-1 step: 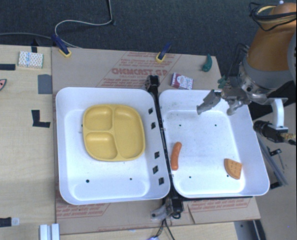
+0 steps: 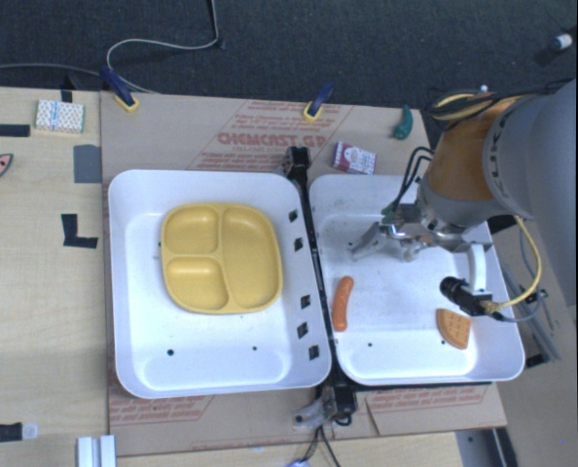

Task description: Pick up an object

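1. Right bin: orange sausage-shaped piece lying near the left wall, long axis roughly toward the bin's far and near edges; flat tan cracker-like piece by the near right corner.
2. Left bin: yellow divided plate resting toward the far half, well apart from the gripper.
3. Gripper low over the far half of the right bin, fingers spread apart with nothing between them, pointing toward the left wall.
4. Likely step in hand: lining up over a target, the sausage-shaped piece being nearest.
5. To do it well: shift toward the near edge until centred over the piece, turn the fingers across its short width, descend until the tips straddle it, then close.
6. Risk: left wall close beside the piece, so little room for the finger on that side.
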`<state>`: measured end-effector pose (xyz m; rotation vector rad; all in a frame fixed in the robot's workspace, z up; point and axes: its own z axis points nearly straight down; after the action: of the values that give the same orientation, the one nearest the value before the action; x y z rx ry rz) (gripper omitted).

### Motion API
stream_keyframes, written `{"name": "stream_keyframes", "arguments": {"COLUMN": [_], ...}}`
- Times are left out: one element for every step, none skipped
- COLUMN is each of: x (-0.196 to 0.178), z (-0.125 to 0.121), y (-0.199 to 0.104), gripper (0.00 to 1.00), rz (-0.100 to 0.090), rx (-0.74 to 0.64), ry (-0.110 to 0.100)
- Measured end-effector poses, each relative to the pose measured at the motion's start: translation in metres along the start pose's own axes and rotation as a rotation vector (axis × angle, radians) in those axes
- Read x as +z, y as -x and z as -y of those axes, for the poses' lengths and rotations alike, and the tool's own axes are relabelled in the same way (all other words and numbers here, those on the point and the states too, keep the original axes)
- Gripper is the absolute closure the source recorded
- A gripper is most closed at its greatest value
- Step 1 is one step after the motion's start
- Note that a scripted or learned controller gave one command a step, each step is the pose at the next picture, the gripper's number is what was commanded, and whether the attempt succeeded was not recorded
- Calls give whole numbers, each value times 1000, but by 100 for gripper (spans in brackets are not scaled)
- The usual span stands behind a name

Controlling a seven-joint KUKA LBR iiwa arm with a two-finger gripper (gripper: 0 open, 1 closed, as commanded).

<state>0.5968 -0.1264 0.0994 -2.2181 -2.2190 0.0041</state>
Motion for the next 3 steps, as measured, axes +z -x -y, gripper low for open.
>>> {"name": "stream_keyframes", "arguments": {"x": [13,4,4], "z": [18,18,18], "y": [-32,-32,-32], "gripper": [0,100,0], "rz": [3,4,4], "rx": [0,0,0], "ry": [8,9,8]}}
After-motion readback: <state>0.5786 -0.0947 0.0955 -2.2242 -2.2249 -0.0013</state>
